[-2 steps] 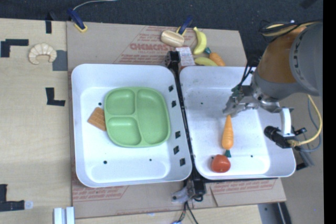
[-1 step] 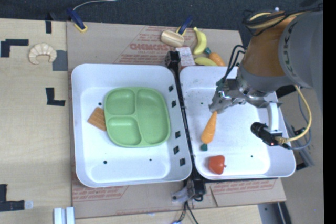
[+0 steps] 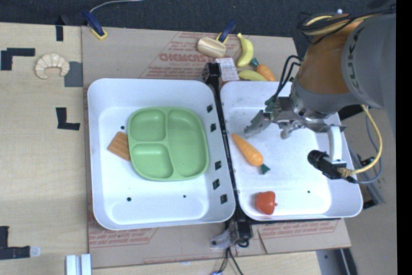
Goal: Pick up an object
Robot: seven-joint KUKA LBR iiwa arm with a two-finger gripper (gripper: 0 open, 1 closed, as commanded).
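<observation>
An orange carrot [image 3: 248, 149] with a green stem end lies in the right bin [image 3: 322, 199], near its left wall. A red tomato [image 3: 265, 202] sits by that bin's front edge. My gripper [image 3: 270, 129] hangs over the right bin's middle, just above and right of the carrot's thick end. Its two fingers are spread open with nothing between them. The left finger [image 3: 253, 126] points toward the carrot without touching it.
The left bin [image 3: 103, 190] holds a green divided plate [image 3: 168, 142] with a brown wedge [image 3: 119, 146] tucked under its left side. Behind the bins lie a bread roll [image 3: 211, 46], a banana [image 3: 244, 51], a second carrot [image 3: 264, 71] and a small box [image 3: 226, 67]. A croissant [image 3: 51, 65] rests far left.
</observation>
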